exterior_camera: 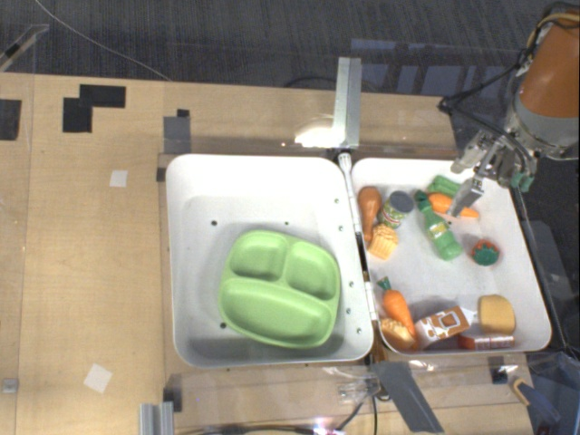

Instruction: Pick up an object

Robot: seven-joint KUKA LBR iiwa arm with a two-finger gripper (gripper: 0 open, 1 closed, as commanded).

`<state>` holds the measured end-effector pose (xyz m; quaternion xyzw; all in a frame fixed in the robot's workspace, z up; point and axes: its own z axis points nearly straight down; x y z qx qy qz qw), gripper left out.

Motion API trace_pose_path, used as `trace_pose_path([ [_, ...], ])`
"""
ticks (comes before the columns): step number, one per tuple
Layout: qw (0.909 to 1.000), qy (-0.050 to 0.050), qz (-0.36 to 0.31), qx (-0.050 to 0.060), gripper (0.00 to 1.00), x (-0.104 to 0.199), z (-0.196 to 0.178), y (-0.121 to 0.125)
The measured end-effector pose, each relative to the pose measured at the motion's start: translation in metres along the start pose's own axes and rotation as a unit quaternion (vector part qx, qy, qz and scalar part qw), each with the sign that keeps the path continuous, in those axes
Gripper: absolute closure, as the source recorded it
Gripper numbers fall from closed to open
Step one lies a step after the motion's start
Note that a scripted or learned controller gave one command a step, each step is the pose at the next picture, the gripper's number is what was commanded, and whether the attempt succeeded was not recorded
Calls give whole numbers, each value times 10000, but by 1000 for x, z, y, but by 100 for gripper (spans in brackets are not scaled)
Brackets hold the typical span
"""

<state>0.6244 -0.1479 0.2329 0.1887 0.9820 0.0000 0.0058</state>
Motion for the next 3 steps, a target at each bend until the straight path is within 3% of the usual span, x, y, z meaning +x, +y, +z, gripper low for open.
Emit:
trace_pose_path([
  [1,9970,1,779,0,0,-9,133,7],
  [2,9950,-7,997,-4,0,34,143,16],
  [3,9953,-83,960,-23,100,30,128,18],
])
